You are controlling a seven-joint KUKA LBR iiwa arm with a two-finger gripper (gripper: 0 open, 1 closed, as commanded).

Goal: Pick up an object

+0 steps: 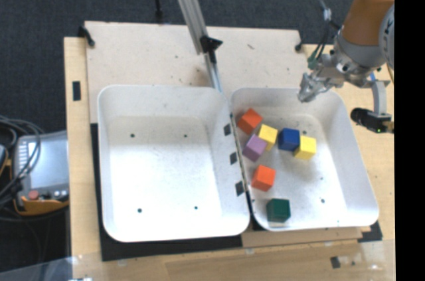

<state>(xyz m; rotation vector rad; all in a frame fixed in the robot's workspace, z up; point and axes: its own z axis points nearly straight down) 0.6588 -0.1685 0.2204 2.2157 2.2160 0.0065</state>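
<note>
Arm: the grey arm with the orange band reaches in from the right, and its two-finger gripper (309,92) hangs over the far rim of the right white plastic bin (355,160).
Fingers: they look drawn close together at the tip with nothing between them, though the view is too small to be certain of the gap.
Candidate objects: seven small cubes lie in the right bin, all near its left half.
Far cluster: an orange cube (250,120) sits farthest, with a yellow cube (267,134) and a purple cube (254,147) just beside it, apparently touching.
Middle pair: a blue cube (289,139) and a second yellow cube (306,147) sit side by side, touching.
Loners: a second orange cube (263,177) and a dark green cube (278,210) sit apart, nearer the camera.
Left bin (113,140): a shallow white bin, just beside the right one.
Stage: my judgement is that no cube is chosen yet; the gripper is well apart from all of them.
Risk, crowding: descending on the touching cubes could wedge a finger on a neighbour and push both away.
Risk, wall: the orange and purple cubes lie near the dividing wall, which could block a finger.
Safer choice: probably one of the isolated cubes.
</note>
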